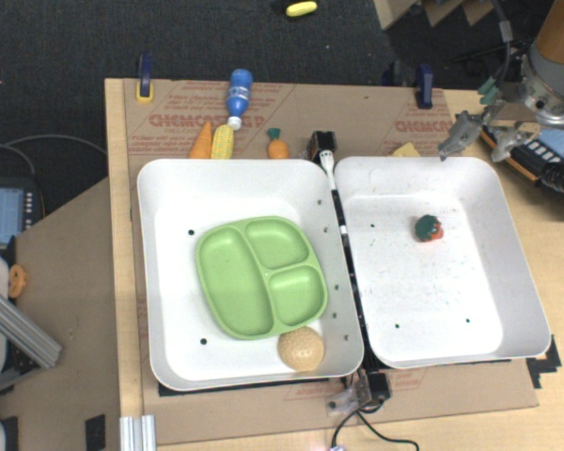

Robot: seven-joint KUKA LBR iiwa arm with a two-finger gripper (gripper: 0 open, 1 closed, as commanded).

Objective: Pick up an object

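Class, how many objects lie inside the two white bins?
3: green tray and tan ball in the left bin; small red-green toy in the right bin.

The divided plate [260,276] lies in the left bin [169,195] — a ball [302,348] just before it (touching) — the toy [428,228] in the right bin [489,318].

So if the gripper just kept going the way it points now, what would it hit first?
The gripper angles down and left over the right bin's far rim. Carried straight on, it would probably meet that bin's bare floor near the far edge, short of the small red and green toy. Depth is unclear, so this is a guess.
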